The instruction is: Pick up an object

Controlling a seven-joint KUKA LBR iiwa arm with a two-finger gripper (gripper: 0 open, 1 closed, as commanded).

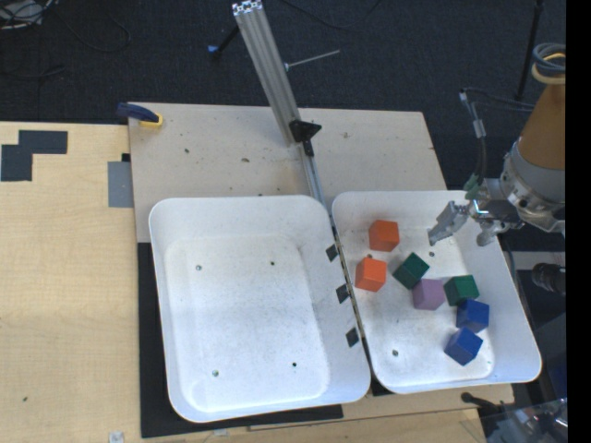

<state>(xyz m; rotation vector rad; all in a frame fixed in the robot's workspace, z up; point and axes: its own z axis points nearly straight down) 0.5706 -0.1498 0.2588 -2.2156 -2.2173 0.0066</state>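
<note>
The right bin point(406, 377) holds several small blocks: two orange ones point(384, 234) point(370, 273), two dark green ones point(411, 269) point(461, 290), a pale purple one point(428, 294) and two blue ones point(474, 314) point(464, 345). My gripper point(467, 223) hangs over the upper right part of that bin, above and to the right of the blocks. Its two grey fingers point(447, 221) are spread apart with nothing between them. The arm reaches in from the right edge.
The left bin point(175, 247) lies beside the right one, with black clips point(342, 292) along the shared rim. A slanted aluminium bar point(270, 67) rises behind the bins. A blue and yellow clamp point(140, 113) sits at the board's far left corner.
</note>
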